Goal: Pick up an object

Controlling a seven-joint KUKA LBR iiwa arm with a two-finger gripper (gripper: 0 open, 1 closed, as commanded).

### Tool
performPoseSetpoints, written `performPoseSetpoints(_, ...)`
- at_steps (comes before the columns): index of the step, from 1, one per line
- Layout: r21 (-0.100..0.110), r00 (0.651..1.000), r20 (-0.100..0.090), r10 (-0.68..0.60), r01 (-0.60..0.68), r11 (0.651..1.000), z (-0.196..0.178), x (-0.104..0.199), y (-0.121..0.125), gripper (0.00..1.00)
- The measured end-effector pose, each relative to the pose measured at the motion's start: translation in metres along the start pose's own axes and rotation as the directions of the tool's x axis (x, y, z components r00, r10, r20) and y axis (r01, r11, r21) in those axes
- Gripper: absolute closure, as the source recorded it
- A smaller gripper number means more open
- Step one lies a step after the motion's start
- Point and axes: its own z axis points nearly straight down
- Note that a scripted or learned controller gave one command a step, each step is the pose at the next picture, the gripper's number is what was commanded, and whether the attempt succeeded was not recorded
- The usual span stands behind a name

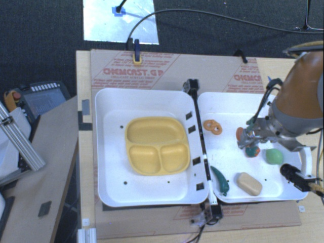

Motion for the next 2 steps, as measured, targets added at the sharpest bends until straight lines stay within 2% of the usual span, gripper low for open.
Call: performPoseSetpoints(2, 0.002, 1.000, -0.001, -0.002, 0.002, 1.000, 0.017, 0.111, 0.002, 1.00)
